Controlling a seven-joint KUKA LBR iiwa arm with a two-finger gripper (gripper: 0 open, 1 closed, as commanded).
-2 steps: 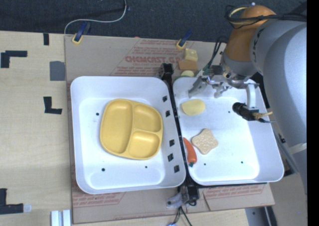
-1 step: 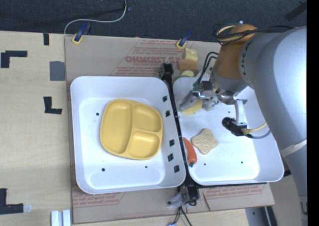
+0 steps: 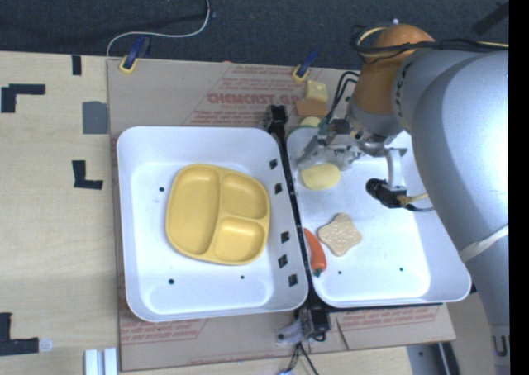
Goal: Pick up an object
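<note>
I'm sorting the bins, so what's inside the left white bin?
A yellow divided tray lies in the left bin; its compartments hold nothing. The bin floor beneath the tray is covered.

Right bin (image 3: 430, 282) holds toast (image 3: 340, 234), carrot (image 3: 315, 251) and a pale lemon (image 3: 320, 176) (arm (image 3: 463, 125) overhead).

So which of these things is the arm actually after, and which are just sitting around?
Part of the job:
- the tool, low in the right white bin
- pale yellow rounded lump just under the tool
- tan bread-slice-shaped piece
- orange carrot-shaped piece by the bin's left wall

Just lying about:
- yellow three-compartment plastic tray in the left white bin
- brown cardboard sheet under the bins
</note>
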